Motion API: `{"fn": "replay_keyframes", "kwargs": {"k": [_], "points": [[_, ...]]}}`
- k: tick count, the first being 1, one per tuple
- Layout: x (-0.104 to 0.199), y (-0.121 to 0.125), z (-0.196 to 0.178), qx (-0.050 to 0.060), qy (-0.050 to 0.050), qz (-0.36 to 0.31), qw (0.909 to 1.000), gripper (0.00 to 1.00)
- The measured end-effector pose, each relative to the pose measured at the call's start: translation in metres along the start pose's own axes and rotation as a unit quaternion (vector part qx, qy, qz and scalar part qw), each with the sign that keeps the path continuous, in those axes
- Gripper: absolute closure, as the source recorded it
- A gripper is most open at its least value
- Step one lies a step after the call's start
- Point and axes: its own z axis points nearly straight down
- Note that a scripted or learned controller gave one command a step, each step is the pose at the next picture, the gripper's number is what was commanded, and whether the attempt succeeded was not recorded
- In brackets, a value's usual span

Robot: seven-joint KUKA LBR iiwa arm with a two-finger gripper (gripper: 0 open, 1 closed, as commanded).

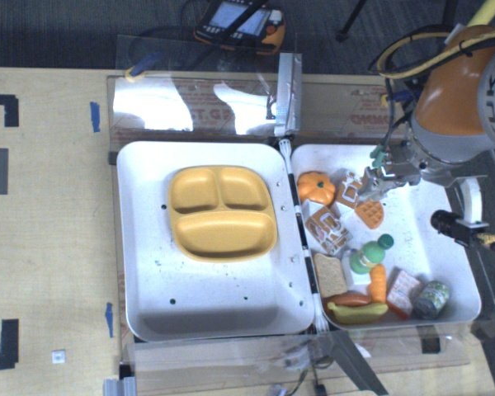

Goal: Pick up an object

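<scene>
Two white bins sit side by side: the left bin (140, 246) holds one yellow divided plate (223, 211). The right bin (454, 291) holds one orange pumpkin (316, 187), one round waffle (369, 214), one slice of bread (331, 275), one carrot (378, 283), one green bottle (370, 255), one banana (356, 311) and one grey can (431, 299).

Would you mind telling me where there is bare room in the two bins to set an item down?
Left bin: bare floor rings the yellow tray, widest below it. Right bin: a bare strip between the waffle and the right wall; its left half is crowded with toy food.
</scene>
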Motion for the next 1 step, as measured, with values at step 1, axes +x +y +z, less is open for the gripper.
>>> {"fn": "replay_keyframes", "kwargs": {"k": [1], "points": [[0.0000,-0.0001,0.0000,0.000,0.000,0.000,1.0000,0.00]]}}
